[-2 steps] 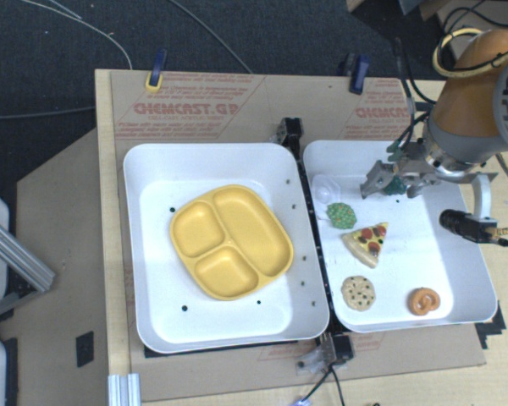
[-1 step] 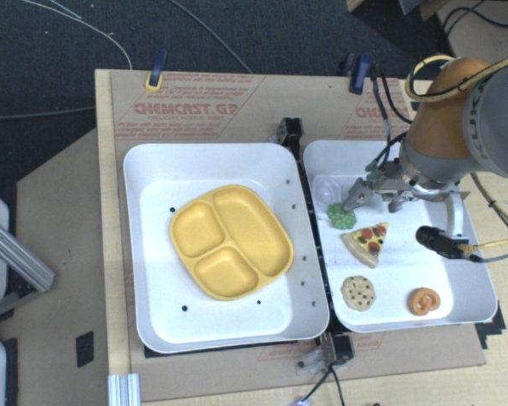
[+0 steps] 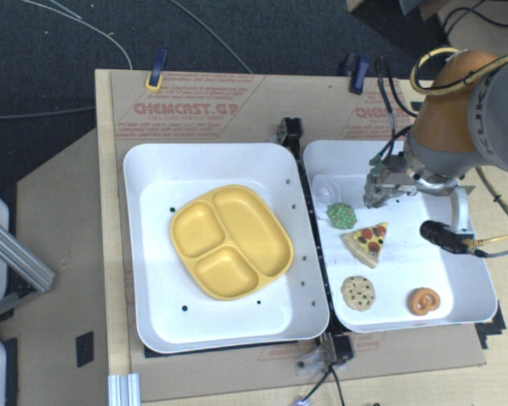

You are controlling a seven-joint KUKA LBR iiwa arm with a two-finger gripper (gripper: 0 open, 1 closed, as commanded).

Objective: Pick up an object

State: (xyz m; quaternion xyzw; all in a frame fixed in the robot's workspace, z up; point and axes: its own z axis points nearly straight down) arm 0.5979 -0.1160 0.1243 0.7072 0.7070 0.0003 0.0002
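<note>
Evidently the bench is laid out for sorting: two shallow white bins sit side by side on a cardboard sheet, clamped at the far edge by blue clips, probably so nothing slides when the arm presses down. The left bin [image 3: 144, 227] holds a yellow divided plate [image 3: 229, 241], resting at its middle and turned at an angle, with all three compartments bare; it reads as a likely destination.

The right bin [image 3: 474, 307] carries the candidates for picking. A green broccoli-like piece [image 3: 341, 216] lies near that bin's left wall, a pizza slice [image 3: 366, 243] just beside it toward the near edge, a cookie [image 3: 357, 293] close to the near-left corner, and a small doughnut [image 3: 424, 301] by the near edge, well apart from the cookie. They are spread out, which leaves room for fingers to come down around any one of them.

The gripper [image 3: 379, 194] hangs over the far part of the right bin, just beside the green piece and the pizza slice, pointing downward. How wide it stands I cannot tell, as the wrist body hides it, and nothing is visibly held. Given its position, the green piece or the pizza slice seems the likeliest target; the crowding of those two could cause a nudge instead of a clean grasp.
</note>
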